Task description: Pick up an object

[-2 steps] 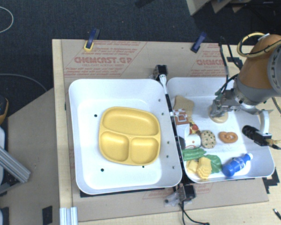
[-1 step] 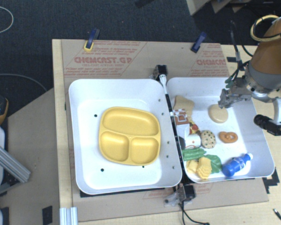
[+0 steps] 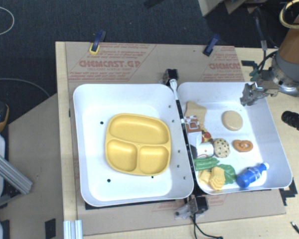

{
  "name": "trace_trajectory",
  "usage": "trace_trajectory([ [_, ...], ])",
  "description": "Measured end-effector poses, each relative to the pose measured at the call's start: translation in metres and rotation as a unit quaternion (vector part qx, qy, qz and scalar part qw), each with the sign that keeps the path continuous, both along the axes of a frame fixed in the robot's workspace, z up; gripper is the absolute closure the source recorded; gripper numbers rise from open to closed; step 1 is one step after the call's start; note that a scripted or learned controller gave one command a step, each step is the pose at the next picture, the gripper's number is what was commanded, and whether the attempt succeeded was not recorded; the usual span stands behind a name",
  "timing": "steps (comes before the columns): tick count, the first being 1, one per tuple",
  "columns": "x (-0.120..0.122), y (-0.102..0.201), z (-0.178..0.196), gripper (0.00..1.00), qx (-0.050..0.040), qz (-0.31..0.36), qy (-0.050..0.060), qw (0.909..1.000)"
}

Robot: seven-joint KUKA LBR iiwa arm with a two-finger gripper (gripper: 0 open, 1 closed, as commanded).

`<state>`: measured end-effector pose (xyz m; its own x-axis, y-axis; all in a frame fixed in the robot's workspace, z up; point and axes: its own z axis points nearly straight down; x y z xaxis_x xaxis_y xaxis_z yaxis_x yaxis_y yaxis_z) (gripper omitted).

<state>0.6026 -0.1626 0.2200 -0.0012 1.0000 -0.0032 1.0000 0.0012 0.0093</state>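
Yellow divided tray (image 3: 137,143) sits alone in the left bin (image 3: 84,103). Gripper (image 3: 248,96) hangs over the right bin's (image 3: 274,128) far rim — nothing between its fingers, their spread undeterminable. Below it lie a beige disc (image 3: 232,120), pretzel (image 3: 242,145) and blue bottle (image 3: 250,175) — untouched.

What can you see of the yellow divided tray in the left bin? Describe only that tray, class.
The yellow divided tray looks like smooth, matte plastic, with rounded corners. It has three compartments: one long one along the far side and two smaller ones along the near side. It lies flat, open side up, turned slightly askew, near the middle of the left bin. Nothing lies in it, and it touches only the bin's floor.
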Motion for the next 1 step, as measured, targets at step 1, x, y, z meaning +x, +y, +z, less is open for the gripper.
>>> trace_trajectory([
  [1,0.0098,0.0478,0.0084,1.0,0.0015,0.002,0.002,1.0],
])
